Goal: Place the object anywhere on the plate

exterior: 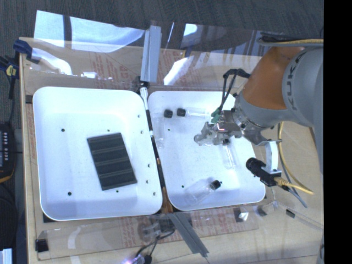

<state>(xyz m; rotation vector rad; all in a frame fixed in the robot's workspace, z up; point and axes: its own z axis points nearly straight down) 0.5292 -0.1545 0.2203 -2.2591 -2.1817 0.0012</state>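
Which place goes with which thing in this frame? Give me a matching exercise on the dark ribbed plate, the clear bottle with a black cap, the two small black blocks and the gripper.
Things:
1. dark ribbed rectangular plate
2. clear plastic bottle with a black cap
3. two small black blocks
4. gripper

Places:
A. far end of the right bin
B. middle of the right bin
C. floor of the left bin
D. near edge of the right bin

Pairs: 1-C, 2-D, 3-A, 4-B

Wooden bench point(82, 232) on dark carpet point(165, 1)
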